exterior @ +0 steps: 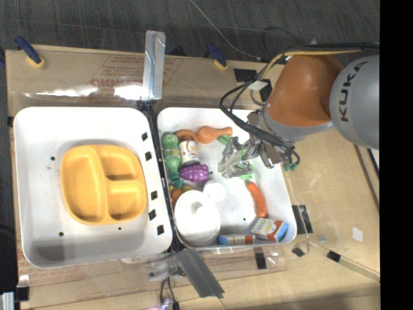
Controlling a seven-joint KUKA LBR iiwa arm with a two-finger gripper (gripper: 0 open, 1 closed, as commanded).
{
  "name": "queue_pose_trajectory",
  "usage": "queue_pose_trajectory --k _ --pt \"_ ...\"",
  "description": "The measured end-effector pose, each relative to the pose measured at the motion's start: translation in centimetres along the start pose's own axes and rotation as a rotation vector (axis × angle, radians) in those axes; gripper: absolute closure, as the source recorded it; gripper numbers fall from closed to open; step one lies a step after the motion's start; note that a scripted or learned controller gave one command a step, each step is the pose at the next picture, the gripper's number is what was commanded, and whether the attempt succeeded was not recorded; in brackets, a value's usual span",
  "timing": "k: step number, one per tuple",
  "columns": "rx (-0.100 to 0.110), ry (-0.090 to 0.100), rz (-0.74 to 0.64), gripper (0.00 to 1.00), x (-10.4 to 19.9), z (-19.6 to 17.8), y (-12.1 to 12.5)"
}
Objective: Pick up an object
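My gripper [233,159] hangs over the middle of the right bin [279,185], its metal fingers pointing down and left toward the toys. Just left of it lie purple grapes [195,172], a small can with a red label [188,151] and an orange gourd-shaped toy [213,134]. An orange carrot [257,199] lies below and right of the fingertips. I see nothing held between the fingers.
The right bin also holds green vegetables [171,152], a white cup and lid [197,217], a small carton [268,228] and a marker-like stick [235,239]. The left bin [39,128] holds a yellow divided tray [103,183]. Cables loop above the wrist.
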State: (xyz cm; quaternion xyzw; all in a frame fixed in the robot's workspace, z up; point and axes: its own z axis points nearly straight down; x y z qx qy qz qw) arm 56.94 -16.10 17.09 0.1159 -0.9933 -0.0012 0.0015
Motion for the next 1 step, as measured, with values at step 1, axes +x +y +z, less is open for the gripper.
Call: queue_pose_trajectory --k 1 --pt "0.004 -0.008 0.053 1.0 -3.06 -5.19 4.15"
